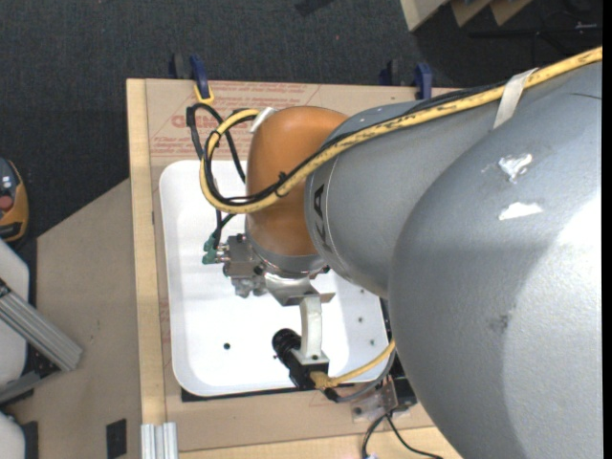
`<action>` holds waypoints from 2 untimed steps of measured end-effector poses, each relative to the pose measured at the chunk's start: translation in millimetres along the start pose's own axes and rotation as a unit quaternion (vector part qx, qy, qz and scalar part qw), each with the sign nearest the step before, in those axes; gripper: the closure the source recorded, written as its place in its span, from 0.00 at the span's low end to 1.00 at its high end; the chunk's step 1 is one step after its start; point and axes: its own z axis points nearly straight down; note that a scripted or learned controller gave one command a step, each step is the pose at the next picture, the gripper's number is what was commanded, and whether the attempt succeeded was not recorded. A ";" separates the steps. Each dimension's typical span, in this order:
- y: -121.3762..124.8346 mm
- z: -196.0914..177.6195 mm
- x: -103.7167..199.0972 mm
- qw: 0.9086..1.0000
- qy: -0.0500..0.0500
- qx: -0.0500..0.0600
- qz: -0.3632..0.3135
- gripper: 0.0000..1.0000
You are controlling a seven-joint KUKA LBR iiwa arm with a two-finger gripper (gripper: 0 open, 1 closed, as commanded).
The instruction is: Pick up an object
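Whether my claw [251, 277] is released or clenched I cannot tell: I look down on it from behind my own wrist, and my orange band [282, 185] covers most of it. Just a bit of grey metal housing peeks out below the band. It hangs over the middle of the white bin [182, 256], low above the floor.

At the claw's 9 o'clock, touching the edge of that housing, sits a small green piece [208, 250]. A black cable [218, 226] runs down to it from 12 o'clock, so I cannot tell whether it is a loose thing in the bin or something plugged into me. It is beside the claw, not under it.

Counting what I can see: one green piece. One white bin, its near rim at 6 o'clock and its left wall at 9 o'clock. One dark speck [227, 345] on the bin floor toward 7 o'clock, too small to make out. Two blue clamps [198, 68] at the far edge of the brown bench board [145, 161], at 12 and 1 o'clock. My grey arm [478, 256] fills everything from 3 o'clock.
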 end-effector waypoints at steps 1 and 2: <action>-0.5 2.4 -0.1 1.000 -0.001 0.002 0.000 1.00; -0.7 5.9 0.1 1.000 -0.001 0.002 0.000 1.00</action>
